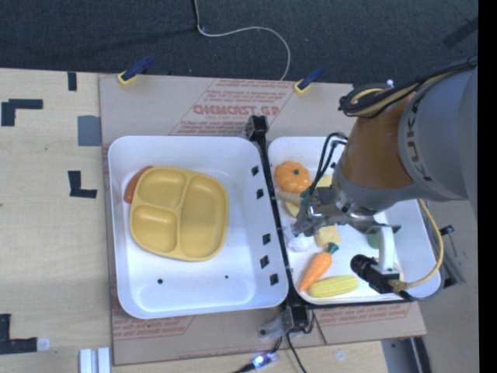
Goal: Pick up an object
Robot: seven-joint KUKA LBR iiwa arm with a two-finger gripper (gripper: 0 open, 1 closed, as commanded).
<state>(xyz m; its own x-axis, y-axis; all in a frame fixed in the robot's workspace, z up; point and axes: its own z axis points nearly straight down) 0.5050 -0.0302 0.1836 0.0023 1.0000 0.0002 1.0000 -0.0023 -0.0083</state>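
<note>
Orange carrot (pixel 316 269) lies at six o'clock of the claw (pixel 309 217), low in the right bin (pixel 423 243); if the claw is apart or together, I cannot tell. I judge the reaching step; next, a straight descent.

Tan worktop (pixel 46 231) with black marks. A printed cardboard sheet (pixel 225 111) lies flat on it, clipped at the far edge by two yellow-and-blue clamps (pixel 133 70). Two white bins sit side by side on the cardboard, touching: left bin (pixel 186 290), right bin (pixel 423 231).
</note>
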